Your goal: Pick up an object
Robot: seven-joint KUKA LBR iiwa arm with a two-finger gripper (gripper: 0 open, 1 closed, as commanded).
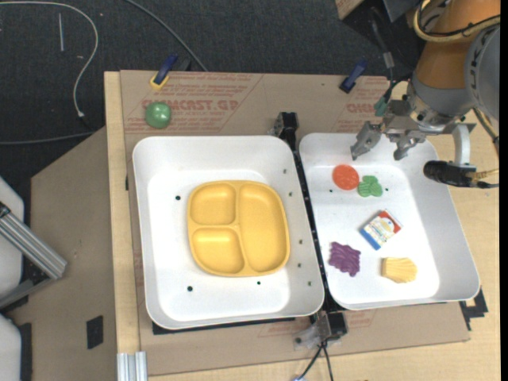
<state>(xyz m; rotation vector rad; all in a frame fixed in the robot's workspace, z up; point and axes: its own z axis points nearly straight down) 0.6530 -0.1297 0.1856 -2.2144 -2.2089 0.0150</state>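
- 2 white bins side by side on cardboard: left bin (151,236), right bin (444,244).
- Left bin: 1 yellow tray (237,228) w/ 3 compartments, roughly centred.
- Right bin: 5 small items.
- 1 red disc (345,176), near the bin's top, touching 1 green toy (369,186) on its right.
- 1 carton (380,229), red/white/blue, mid-bin, tilted.
- 1 purple toy (344,257), lower left of the bin.
- 1 yellow toy (399,270), lower middle, near the carton, apart from the purple one.
- 1 arm (456,46) from the right; gripper (383,144) over the top edge of the right bin, above the red disc & green toy.
- Fingers spread wide, nothing between them.
- 1 green ball (159,115) on the cardboard, outside the bins, above the left bin's top left corner.
- 2 blue clamps at the cardboard's top edge: 1 left (165,71), 1 right (353,77).
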